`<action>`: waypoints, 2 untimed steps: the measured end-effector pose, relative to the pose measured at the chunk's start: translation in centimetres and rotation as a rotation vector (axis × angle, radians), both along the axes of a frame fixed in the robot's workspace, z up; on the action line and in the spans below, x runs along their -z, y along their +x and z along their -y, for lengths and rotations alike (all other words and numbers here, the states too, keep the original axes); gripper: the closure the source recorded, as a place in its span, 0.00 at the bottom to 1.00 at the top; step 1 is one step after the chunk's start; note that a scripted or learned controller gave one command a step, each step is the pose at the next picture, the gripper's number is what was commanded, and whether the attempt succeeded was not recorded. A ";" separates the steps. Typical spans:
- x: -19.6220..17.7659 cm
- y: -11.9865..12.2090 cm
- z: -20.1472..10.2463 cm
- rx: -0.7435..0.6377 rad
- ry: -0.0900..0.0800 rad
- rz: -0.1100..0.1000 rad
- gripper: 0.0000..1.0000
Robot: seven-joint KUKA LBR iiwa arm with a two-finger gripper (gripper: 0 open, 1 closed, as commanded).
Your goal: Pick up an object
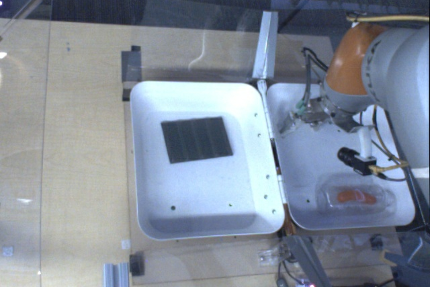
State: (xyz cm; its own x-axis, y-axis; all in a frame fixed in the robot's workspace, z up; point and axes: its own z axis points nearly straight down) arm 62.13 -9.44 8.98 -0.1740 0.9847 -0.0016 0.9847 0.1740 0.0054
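Nothing is picked yet; the clear packet (357, 197) lies in the right bin (295, 165); the end effector (304, 112) hovers near, its state unclear.

A pale wooden bench (67, 165) carries two shallow white bins set side by side, touching along their inner edges. The left bin (201, 222) sits near the middle of the bench, and the right bin (302, 158) lies just beside it.

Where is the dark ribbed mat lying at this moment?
In the camera view, the dark ribbed mat lies flat in the left bin, upper middle of its floor, away from the arm over the right bin.
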 end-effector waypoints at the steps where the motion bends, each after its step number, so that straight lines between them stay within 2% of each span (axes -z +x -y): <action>1: -6.6 -9.6 4.2 0.241 0.002 -0.002 0.00; 2: 0.0 -13.0 9.5 0.079 0.000 0.007 0.00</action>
State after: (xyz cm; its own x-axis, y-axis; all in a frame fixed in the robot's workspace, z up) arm 49.17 -18.94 9.00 -0.0957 0.9954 -0.0030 0.9953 0.0957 0.0118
